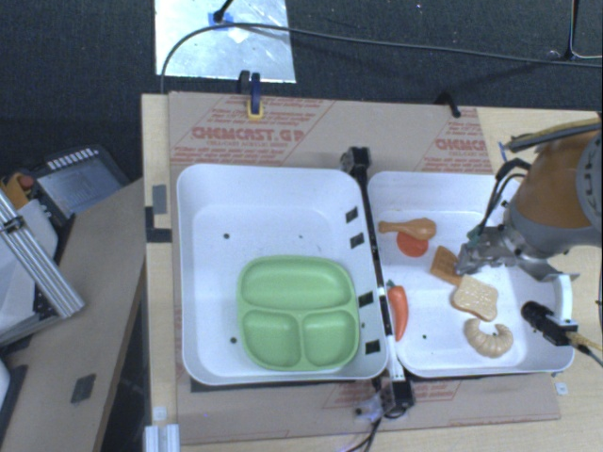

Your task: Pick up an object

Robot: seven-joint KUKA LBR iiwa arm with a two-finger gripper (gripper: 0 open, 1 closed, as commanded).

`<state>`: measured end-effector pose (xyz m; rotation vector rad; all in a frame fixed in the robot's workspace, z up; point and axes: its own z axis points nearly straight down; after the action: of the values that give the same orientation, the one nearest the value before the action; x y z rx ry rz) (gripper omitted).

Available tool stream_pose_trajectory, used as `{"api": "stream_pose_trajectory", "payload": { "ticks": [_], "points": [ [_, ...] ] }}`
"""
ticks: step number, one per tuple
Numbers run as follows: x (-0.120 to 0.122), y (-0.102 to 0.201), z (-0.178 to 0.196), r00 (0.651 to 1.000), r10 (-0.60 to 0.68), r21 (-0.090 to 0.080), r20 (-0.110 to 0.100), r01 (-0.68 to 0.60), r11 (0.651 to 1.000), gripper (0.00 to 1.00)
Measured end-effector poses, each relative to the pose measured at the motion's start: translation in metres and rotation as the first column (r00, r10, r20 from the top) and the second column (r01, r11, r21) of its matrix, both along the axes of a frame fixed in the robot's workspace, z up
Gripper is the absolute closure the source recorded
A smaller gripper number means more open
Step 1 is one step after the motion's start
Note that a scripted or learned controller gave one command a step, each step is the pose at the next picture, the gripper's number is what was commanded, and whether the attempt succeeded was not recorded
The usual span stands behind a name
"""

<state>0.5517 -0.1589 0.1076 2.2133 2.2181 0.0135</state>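
Observation:
The right bin holds several toy foods. A tan drumstick lies above a red round slice. A brown cracker sits just left of my gripper, which hangs low over the bin between the cracker and a slice of toast. A pale croissant lies near the bin's front. An orange-red carrot rests by the bin's left wall. The arm's orange band is above and to the right of the gripper.
The left bin holds a green divided plate in its front half. A black clip sits where the bins meet at the back. A black part juts over the right bin's front right corner.

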Motion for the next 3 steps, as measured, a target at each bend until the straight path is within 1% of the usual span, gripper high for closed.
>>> {"api": "stream_pose_trajectory", "payload": {
  "ticks": [1,2,3],
  "points": [
    [-0.003,0.004,0.062,1.000,0.002,-0.002,-0.004,-0.002,1.000,1.00],
    [-0.001,0.003,0.096,1.000,0.002,-0.002,-0.006,-0.002,1.000,1.00],
    [-0.009,0.063,0.093,1.000,0.008,0.002,-0.011,-0.008,1.000,1.00]
  ]
}}
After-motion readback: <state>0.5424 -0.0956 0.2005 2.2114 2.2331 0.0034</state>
